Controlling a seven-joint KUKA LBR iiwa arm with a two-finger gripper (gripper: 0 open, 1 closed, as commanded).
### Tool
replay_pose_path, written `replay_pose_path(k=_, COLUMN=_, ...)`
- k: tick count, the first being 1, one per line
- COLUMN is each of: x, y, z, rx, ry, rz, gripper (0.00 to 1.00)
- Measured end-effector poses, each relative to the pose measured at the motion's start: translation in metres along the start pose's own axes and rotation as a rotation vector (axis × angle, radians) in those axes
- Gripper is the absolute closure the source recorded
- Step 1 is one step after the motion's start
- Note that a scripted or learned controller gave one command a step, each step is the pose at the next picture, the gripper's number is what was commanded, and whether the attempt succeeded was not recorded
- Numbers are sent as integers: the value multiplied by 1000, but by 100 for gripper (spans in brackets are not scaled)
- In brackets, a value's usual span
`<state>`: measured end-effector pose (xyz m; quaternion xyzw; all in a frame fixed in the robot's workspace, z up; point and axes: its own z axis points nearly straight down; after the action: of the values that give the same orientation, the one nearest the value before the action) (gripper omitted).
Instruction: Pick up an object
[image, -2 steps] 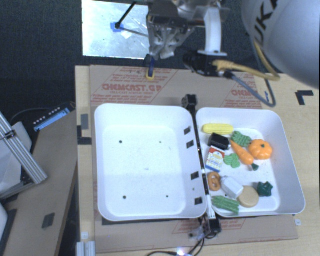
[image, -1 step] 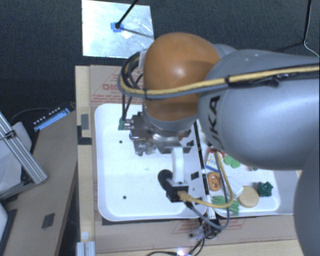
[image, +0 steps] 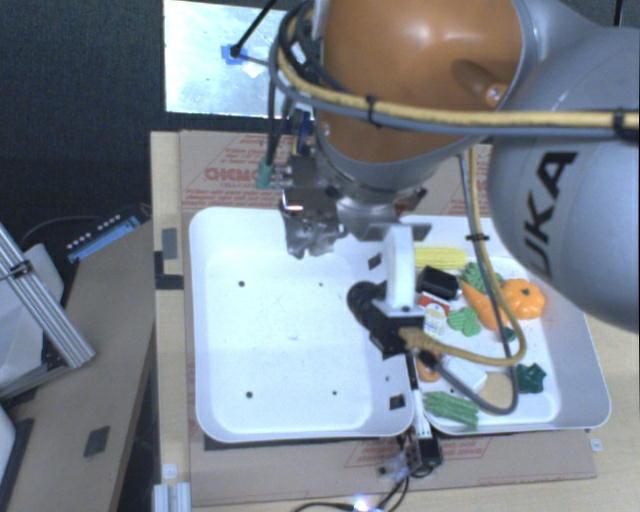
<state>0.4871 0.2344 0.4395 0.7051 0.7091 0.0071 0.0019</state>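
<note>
My gripper (image: 308, 236) hangs over the far edge of the left bin (image: 280, 340), under the big orange wrist band. The right bin (image: 580, 390) holds toy food. A yellow corn cob (image: 441, 257) lies at the back, with an orange pumpkin (image: 524, 299) and a carrot (image: 483, 300) near the middle. A green leafy piece (image: 463, 322), a dark green piece (image: 530, 377) and a green pod (image: 452, 408) lie toward the front. The arm hides the far part of the right bin. I see nothing held at the gripper.
A black cable mount (image: 375, 312) and a yellow hose (image: 470, 352) hang over the divide between the bins. A white block (image: 401, 265) stands by it. Cardboard (image: 220, 175) lies under both bins. A metal frame (image: 35, 300) is at the left.
</note>
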Motion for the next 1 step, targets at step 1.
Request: replay_pose_path(k=1, x=0, y=1, z=-102, rx=0, ry=0, rz=0, gripper=100)
